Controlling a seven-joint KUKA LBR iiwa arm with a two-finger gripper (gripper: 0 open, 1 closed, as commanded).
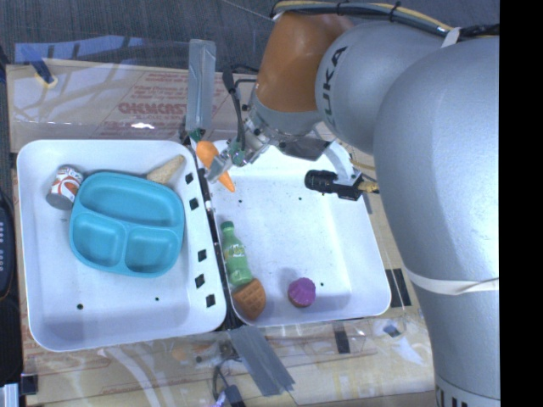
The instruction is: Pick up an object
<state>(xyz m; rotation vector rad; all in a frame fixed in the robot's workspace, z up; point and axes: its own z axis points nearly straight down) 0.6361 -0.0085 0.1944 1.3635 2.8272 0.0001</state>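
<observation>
Camera view: the gripper (236,154) sits at the right bin's (339,253) upper-left corner, beside the carrot (215,166). Whether it grips is impossible to tell. That carrot's long axis runs diagonally, thin tip pointing down-right.

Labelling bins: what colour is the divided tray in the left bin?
Light blue divided plastic tray; clearest in the camera view.

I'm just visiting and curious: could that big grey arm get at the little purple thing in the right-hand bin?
Probably yes. The purple object lies alone on the right bin floor, with bare space around it; the green bottle lies apart from it. The tool is at the bin's far corner by the carrot.
</observation>
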